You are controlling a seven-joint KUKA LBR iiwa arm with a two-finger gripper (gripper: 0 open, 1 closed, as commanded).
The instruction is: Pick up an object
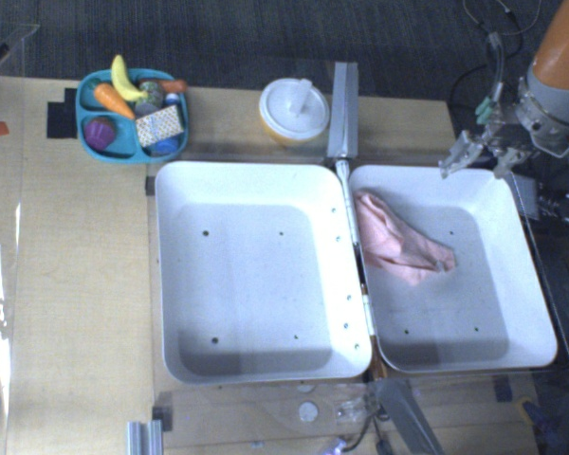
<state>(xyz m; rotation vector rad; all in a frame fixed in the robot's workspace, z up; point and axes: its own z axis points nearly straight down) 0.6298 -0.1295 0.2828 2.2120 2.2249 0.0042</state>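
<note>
Nearest the camera, along the bench's front edge, we see small metal fittings (308, 410) just below the seam where the two bins meet. From the right the grey arm with its orange band (561, 50) reaches in, and its two-finger gripper (474, 152) hangs over the far right corner of the right-hand shallow white bin (522, 282). We see its thin fingers spread apart with nothing between them, the tips above the bin's far rim.

Down from the gripper and to the left, a crumpled pink cloth (398, 240) lies on the floor of that right bin. It starts against the bin's left wall near the far left corner and stretches toward the middle, well apart from the gripper.

Just left of the dividing seam sits the left-hand shallow white bin (171, 282), its bare floor showing a few small dark holes. A grey metal bar (343, 112) stands on the bench at the far end of the seam.

Beside that bar, at the bench's far edge, we find a round white lidded cup (294, 109). Farther left, near the far left corner of the wooden bench (66, 254), rests a blue compartment tray (85, 131) of toy food, including a yellow banana (124, 80) and an orange carrot (112, 100).
</note>
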